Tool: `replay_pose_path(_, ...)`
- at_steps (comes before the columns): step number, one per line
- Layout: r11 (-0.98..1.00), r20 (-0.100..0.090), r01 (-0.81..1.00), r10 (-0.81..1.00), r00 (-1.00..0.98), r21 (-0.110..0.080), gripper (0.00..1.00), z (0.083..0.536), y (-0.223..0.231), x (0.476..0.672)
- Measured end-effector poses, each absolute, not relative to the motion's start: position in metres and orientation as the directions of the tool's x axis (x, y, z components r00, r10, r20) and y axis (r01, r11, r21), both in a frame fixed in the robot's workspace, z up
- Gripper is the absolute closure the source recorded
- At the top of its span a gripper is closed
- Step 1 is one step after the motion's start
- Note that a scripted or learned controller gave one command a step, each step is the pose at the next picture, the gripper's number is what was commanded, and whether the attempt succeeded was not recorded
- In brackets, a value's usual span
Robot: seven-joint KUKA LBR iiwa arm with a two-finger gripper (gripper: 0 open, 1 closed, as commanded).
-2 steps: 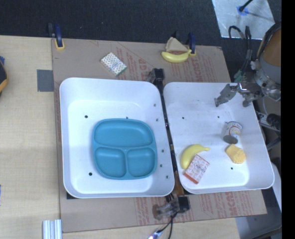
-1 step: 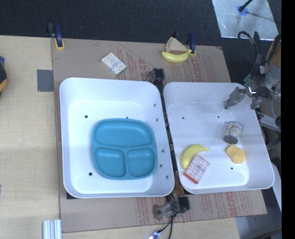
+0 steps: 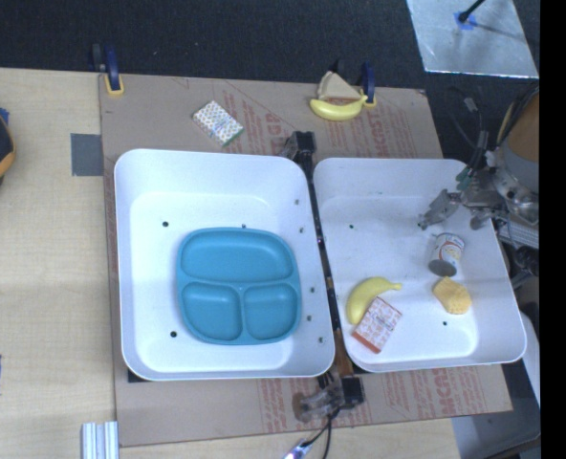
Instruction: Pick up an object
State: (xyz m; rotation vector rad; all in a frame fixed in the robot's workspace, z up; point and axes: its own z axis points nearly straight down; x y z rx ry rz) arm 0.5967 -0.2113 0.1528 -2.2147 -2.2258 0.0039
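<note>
- The gripper [image 3: 443, 210] hovers over the right bin [image 3: 379, 185], jaws spread wide and empty, probably readying a grab.
- Just below it lies a small can [image 3: 447, 250], the nearest target.
- A banana [image 3: 369, 295] touches a red-and-white packet [image 3: 379, 324]; a yellow lump [image 3: 452, 296] sits apart, so easier to take.
- The left bin [image 3: 140, 256] holds a blue tray [image 3: 237, 285], flat and hard to pinch.

No lettering can be read with certainty. The brown cardboard sheet [image 3: 264, 127] under the bins carries faint red printed writing, too blurred to make out. The small white-and-red packet [image 3: 378, 324] and the small round can [image 3: 447, 250] bear labels, likewise illegible.
</note>
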Motion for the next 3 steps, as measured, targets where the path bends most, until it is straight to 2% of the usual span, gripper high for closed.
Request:
replay_pose_path(1, 0.004, 0.000, 1.000, 1.000, -0.004, -0.005, 0.00, 0.091, -0.212, 0.553)
replay_pose_path(2, 0.007, -0.001, 1.000, 1.000, -0.007, -0.004, 1.00, 0.102, -0.213, 0.553)
replay_pose_path(3, 0.006, 0.001, 1.000, 1.000, -0.006, -0.001, 1.00, 0.176, -0.127, 0.641)
